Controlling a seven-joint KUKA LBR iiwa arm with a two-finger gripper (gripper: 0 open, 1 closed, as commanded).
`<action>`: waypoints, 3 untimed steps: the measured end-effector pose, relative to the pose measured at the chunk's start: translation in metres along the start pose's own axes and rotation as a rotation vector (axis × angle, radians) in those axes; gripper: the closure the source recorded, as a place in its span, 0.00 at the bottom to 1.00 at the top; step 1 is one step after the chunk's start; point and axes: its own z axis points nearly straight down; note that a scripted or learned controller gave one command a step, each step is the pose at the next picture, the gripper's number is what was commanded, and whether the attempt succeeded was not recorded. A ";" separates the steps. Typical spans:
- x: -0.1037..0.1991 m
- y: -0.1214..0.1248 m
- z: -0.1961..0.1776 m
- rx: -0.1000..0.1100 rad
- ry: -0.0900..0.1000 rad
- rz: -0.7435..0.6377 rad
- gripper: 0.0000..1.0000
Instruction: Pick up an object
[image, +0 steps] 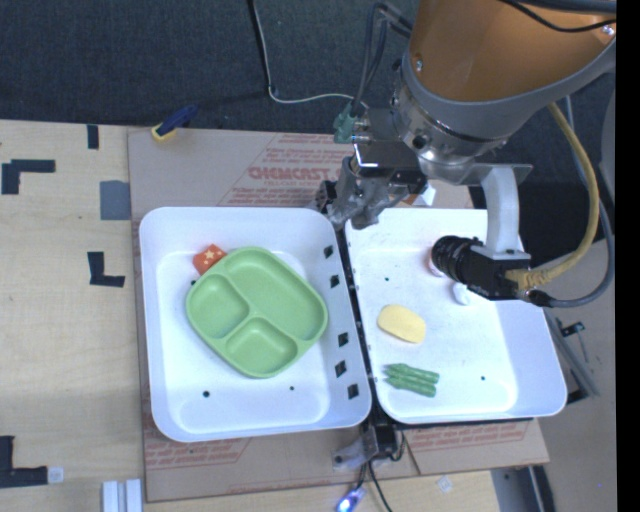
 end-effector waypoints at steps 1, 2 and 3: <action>-0.005 0.000 -0.005 0.010 -0.006 0.008 1.00; -0.004 0.001 -0.015 0.012 -0.007 0.006 1.00; 0.012 -0.002 0.082 0.020 -0.008 0.010 1.00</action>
